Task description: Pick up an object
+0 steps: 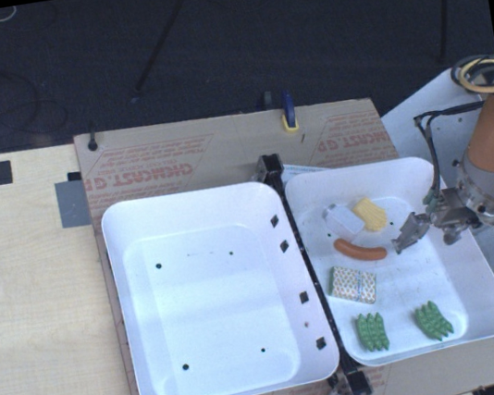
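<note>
**Just left of the end effector: a sausage lying nearly crosswise**

Right now the end effector point(413, 234) sits low over the right bin point(490, 306), reaching in from the right edge of the view. Its two fingers look slightly parted, and nothing shows between them, so it holds nothing.

The nearest thing is the orange-red sausage point(360, 250). It lies just to the left of the fingertips, close but apart from them. Its long axis runs left to right with a slight downward tilt toward the right, so its right end points almost straight at the end effector. A grasp would likely need the fingers to close across that axis, from the far and near sides, rather than along it.

Other candidates sit close by. The yellow corn piece point(371, 214) lies up and to the left of the fingers, with a pale grey block point(344, 220) touching or just beside it.

Counted in the right bin: one sausage, one corn piece, one grey block, one patterned square pad point(354, 285), and two green toys point(372, 332) point(432, 320) near the front edge, well apart from each other. Six things in all.

The left bin point(131, 258) sits beside it on the counter point(33, 321).
</note>
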Motion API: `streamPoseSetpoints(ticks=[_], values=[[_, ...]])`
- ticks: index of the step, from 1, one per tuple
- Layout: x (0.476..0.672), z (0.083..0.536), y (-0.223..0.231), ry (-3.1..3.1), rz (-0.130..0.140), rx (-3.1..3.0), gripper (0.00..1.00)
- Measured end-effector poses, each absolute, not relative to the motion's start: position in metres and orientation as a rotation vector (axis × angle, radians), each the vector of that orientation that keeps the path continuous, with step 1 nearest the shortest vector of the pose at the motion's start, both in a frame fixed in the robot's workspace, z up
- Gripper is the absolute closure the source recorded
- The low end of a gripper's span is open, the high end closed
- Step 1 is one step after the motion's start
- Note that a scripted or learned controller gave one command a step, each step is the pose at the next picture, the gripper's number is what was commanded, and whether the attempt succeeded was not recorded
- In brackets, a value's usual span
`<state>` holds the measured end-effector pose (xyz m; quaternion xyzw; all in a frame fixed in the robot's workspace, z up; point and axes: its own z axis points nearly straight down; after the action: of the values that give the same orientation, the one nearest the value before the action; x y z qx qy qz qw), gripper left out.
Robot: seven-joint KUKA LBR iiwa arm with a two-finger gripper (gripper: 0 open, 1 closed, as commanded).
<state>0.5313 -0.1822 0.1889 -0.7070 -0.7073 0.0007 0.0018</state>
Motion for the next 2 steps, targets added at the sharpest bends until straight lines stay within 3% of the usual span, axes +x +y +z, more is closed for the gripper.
streamPoseSetpoints(ticks=[1, 2], values=[[0.635, 0.238, -0.213, -2.236, -0.006, -2.222, 0.00], [0.644, 0.196, -0.146, -2.223, 0.002, -2.214, 0.00]])
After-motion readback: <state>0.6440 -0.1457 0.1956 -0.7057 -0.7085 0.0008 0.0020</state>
